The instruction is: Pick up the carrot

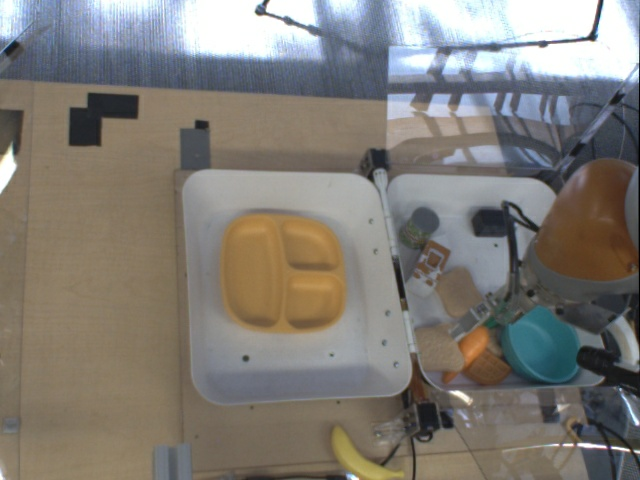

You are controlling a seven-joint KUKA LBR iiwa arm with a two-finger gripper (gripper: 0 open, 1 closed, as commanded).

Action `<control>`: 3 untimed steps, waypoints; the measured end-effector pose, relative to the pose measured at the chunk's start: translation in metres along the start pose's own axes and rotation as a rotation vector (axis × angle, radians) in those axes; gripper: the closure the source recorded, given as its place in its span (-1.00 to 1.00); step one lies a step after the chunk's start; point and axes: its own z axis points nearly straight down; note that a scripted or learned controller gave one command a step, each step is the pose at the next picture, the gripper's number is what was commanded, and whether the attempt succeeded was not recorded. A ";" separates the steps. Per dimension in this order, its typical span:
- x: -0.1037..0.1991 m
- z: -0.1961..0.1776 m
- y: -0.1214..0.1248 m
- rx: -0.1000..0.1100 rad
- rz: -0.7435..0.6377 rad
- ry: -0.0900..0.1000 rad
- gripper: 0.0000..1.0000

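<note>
The carrot [471, 349] is a short orange piece lying near the front of the right bin [455, 190], between a tan bread slice [438, 347] and a teal bowl [541, 344]. My gripper [493, 312] hangs low over the bin just behind and to the right of the carrot, under the grey wrist and orange band [590, 226]. From this angle the wrist hides most of the gripper, and I cannot make out anything held in it.
The right bin also holds a grey can [420, 224], a black block [490, 222], a small carton [432, 262], another tan slice [459, 290] and a brown-orange piece [489, 369]. A yellow divided plate [283, 271] lies in the left bin [200, 298]. A banana [358, 457] sits on the bench.
</note>
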 end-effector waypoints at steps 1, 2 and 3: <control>0.009 0.032 0.010 -0.014 -0.086 -0.021 -1.00; 0.009 0.018 0.015 -0.026 -0.083 -0.024 1.00; 0.099 -0.058 0.063 -0.014 0.144 -0.009 1.00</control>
